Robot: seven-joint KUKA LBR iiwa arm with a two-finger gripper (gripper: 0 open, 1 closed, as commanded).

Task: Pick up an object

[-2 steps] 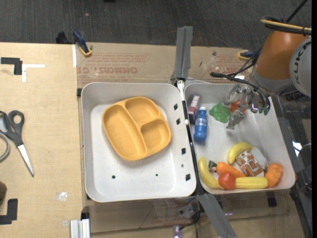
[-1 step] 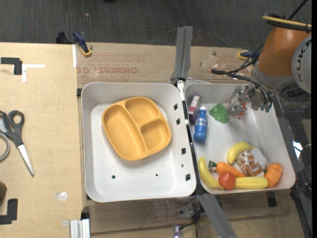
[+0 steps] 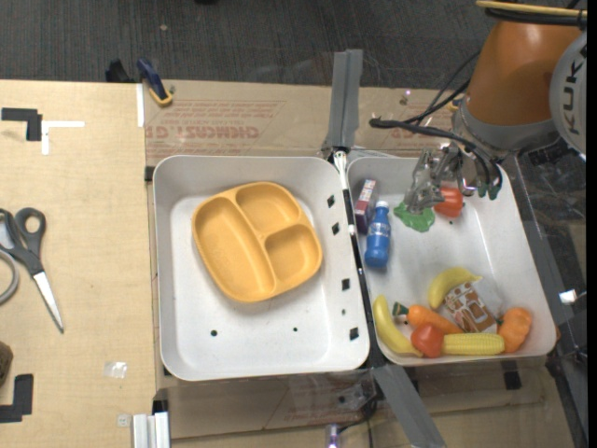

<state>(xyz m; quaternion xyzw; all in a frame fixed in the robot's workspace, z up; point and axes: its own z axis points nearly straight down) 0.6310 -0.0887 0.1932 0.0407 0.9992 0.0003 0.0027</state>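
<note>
Camera view: the grey arm with an orange band reaches in from the right, its two-finger gripper (image 3: 431,187) lowered into the right-hand shallow white bin (image 3: 508,250). Whether the fingers are open or closed cannot be told; the metal tip stands just above a flat green leaf-shaped toy (image 3: 413,217) and just beside a small red-orange toy (image 3: 449,203), near the bin's far wall. A blue plastic bottle with a white cap (image 3: 377,237) lies to their left, long axis running roughly near-to-far, cap toward the far side. Toy fruit is heaped at the near edge, including a yellow banana (image 3: 451,284) and a yellow corn cob (image 3: 473,344). The left-hand white bin (image 3: 187,343) holds an orange three-compartment plate (image 3: 256,241). Grey-handled scissors (image 3: 33,255) lie on the pale wooden bench (image 3: 75,343).
</note>
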